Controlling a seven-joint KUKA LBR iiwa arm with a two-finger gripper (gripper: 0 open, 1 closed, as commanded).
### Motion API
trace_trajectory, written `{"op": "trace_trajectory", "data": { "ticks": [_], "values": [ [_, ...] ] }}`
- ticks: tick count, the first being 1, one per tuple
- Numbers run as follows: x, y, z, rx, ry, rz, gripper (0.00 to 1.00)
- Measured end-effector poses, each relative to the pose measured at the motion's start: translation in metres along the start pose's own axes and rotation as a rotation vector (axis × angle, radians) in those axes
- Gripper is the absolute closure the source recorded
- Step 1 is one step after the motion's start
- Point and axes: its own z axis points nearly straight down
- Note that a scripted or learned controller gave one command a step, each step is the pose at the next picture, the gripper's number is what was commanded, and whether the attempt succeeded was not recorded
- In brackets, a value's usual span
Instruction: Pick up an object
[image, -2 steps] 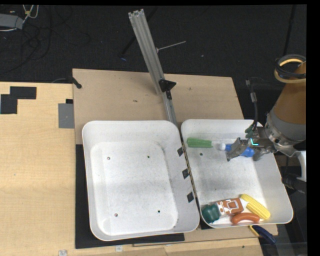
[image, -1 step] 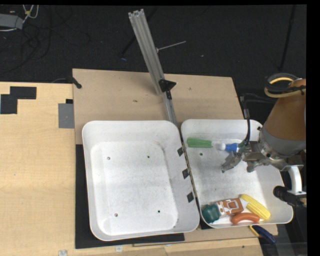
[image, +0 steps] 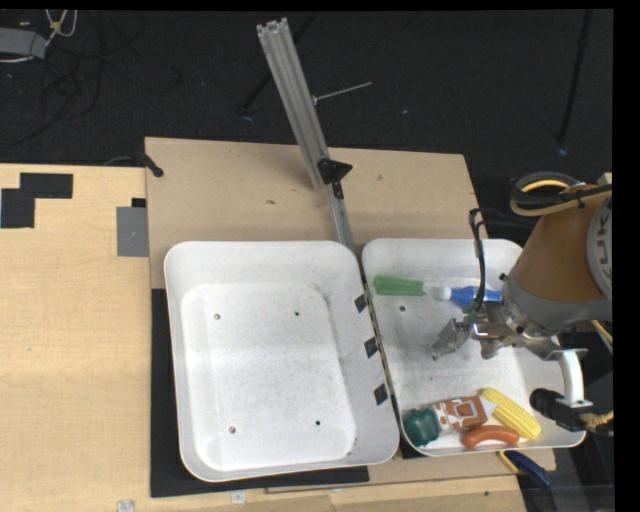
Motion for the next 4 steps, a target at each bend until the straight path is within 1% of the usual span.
{"op": "trace_trajectory", "data": {
  "ticks": [1, 2, 4],
  "values": [
    [0.000, 0.001, 0.051, -0.007, -0.002, 0.000, 0.00],
    [-0.001, 0.000, 0.039, -0.007, -0.001, 0.007, 1.00],
    [-0.003, -0.005, -0.046, -0.010, -0.003, -0.001, 1.00]
  ]
}}
